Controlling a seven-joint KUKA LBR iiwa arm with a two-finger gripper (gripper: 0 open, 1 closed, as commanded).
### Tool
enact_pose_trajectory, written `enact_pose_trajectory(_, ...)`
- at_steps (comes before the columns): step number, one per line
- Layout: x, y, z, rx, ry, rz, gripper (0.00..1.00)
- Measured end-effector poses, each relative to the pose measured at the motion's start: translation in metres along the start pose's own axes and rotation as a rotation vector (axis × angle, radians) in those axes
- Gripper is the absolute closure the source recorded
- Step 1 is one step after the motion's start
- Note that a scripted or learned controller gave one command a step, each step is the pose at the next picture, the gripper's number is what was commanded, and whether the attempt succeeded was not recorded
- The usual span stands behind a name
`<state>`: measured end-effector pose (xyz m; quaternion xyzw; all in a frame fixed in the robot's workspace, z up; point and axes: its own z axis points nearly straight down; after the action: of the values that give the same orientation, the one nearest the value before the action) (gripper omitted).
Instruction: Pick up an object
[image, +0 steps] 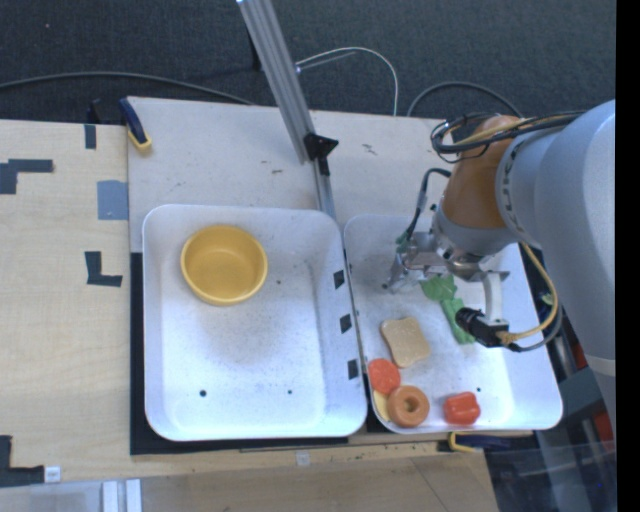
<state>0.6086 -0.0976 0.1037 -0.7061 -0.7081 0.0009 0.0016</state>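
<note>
Gripper (402, 277) low in right bin (530, 400), beside green toy (441, 293); jaw state unclear. Yellow bowl (224, 263) in left bin (250, 410).

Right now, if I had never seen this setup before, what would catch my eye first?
Probably the big grey arm reaching in from the right, its gripper low over the right bin. Next, the yellow bowl alone in the left bin. Then the toy food near the right bin's front: bread slice, doughnut, green piece.
</note>
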Motion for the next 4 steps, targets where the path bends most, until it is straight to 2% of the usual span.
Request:
enact_pose_trajectory(2,0.008,-0.010,-0.094,-0.007,-0.001,0.000,1.00)
enact_pose_trajectory(3,0.008,-0.009,-0.158,-0.010,-0.002,0.001,1.00)
enact_pose_trajectory(4,0.008,-0.009,-0.157,-0.003,-0.002,0.002,1.00)
